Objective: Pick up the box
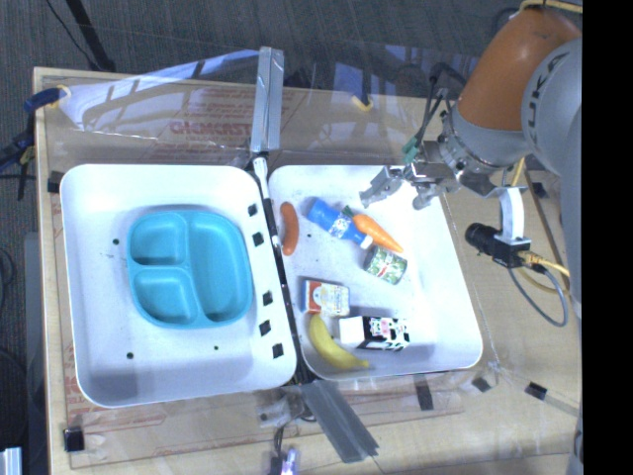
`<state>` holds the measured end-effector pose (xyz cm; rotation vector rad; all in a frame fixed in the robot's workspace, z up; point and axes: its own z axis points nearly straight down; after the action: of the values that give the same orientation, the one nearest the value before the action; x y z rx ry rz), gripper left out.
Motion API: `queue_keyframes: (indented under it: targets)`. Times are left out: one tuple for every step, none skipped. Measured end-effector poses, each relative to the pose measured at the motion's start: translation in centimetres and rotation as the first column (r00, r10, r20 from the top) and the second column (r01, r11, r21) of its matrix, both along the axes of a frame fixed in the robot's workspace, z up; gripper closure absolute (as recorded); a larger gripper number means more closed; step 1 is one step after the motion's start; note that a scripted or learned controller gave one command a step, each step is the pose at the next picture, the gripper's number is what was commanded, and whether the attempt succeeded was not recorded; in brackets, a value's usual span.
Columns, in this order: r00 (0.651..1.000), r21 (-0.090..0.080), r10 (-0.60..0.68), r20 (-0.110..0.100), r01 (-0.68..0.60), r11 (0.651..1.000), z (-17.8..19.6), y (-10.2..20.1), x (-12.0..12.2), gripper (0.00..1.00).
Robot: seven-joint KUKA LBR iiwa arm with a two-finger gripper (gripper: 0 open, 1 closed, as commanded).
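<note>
Across the counter (514, 364) two white bins are sitting side by side. Filling much of the left bin (89, 265) is a blue divided plate (190, 268). Reaching in from the right, the grey arm (524, 67) is hanging over the far edge of the right bin (445, 265), and its tool (396, 188) is hovering above the bin's upper part with its two fingers spread apart, gripping nothing.

Lying near the front of that bin, a banana (331, 344) is curving just beside the black-and-white box (376, 332), which looks to be touching it. Just behind them an orange-and-white carton (325, 296) is resting flat. Further back, a blue bottle (331, 220) and a carrot (377, 233) are lying close under the tool, with a green can (385, 264) just beyond and a sausage (289, 228) by the divider.

Judging from this, the tool is standing well apart from the box, over the wrong items. Descending here would probably be closing on the carrot or bottle; at the box itself, the crowding banana could be blocking a finger or getting pinched along with it.
</note>
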<state>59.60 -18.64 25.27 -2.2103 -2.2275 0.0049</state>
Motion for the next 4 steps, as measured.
queue_keyframes:
  targets:
    - [0.999, 0.0, -0.043, -0.001, 0.043, 0.999, -11.4, -2.2, 2.9, 0.0]
    - [0.98, -0.001, -0.198, 0.007, 0.198, 0.98, -15.8, -2.0, 2.2, 0.0]
    - [0.981, 0.0, -0.193, 0.003, 0.193, 0.981, -15.0, -1.9, 2.2, 1.0]
    - [0.982, 0.0, -0.189, 0.001, 0.189, 0.982, -14.1, -1.8, 2.2, 1.0]
